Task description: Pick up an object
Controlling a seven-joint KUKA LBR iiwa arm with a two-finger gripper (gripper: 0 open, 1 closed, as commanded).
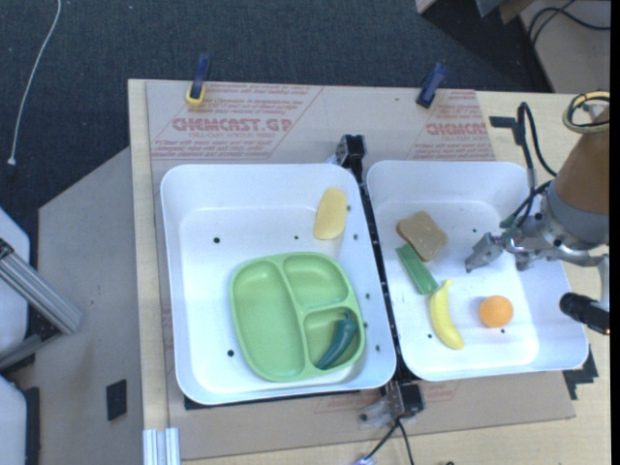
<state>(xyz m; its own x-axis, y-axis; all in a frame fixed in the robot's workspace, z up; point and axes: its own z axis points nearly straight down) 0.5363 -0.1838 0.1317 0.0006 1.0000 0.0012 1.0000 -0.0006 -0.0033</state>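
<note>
The left bin (194,260) holds a green plate (281,323) with a teal pepper (339,342) at its 4 o'clock. A yellow piece (330,213) sits at the plate's 1 o'clock. The right bin (455,177) has brown bread (421,233), a green stick (418,268), a banana (445,315) and an orange ball (496,311). The gripper (481,256) hangs at the ball's 12 o'clock, holding nothing; I cannot tell how wide its fingers are.

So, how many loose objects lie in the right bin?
4: tan bread slice at top, green stick below it, yellow banana lower, orange ball at right.
</note>
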